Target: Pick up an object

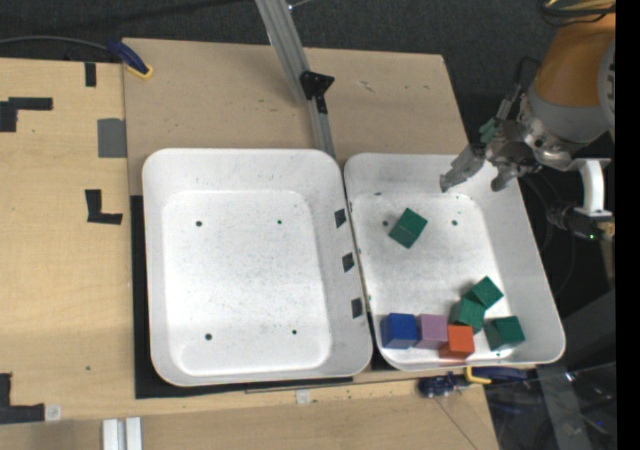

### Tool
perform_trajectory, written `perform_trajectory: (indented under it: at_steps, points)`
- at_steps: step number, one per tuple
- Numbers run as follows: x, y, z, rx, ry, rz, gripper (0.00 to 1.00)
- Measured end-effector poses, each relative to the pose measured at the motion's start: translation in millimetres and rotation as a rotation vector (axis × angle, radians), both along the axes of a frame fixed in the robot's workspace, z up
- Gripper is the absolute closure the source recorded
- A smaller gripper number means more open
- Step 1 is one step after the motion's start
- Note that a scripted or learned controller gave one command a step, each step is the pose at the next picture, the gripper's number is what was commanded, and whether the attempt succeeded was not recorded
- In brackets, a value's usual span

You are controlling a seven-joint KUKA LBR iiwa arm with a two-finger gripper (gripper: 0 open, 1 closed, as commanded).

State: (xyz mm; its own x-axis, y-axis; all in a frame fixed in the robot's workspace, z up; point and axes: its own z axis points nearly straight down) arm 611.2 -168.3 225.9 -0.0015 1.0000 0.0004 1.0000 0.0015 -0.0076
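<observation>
A: Bins? 
B: Left bin (245, 263) and right bin (452, 263) are seen on the worktop (230, 88).
A: Gripper (482, 170)? 
B: Seen open, nothing held, over right bin's far edge. 
A: Target? 
B: Green cube (407, 228) is seen alone, near it.

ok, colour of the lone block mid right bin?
Green block, clear in the camera view.

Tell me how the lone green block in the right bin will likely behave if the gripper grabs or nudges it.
The green block looks like a rigid cube with flat faces, so it should probably slide rather than roll. It sits apart from the cluster, on the right bin floor, leaving room around it. Its faces look turned relative to the bin walls, so the gripper may twist it.
</observation>
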Motion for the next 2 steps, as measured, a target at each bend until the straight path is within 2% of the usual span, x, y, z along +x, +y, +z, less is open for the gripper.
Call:
perform_trajectory:
  at_steps: [1, 2]
  points:
    - [0, 0, -44, -0.001, -0.002, 0.000, 0.00]
    - [-2, -1, -104, -0.001, -0.009, -0.002, 0.00]
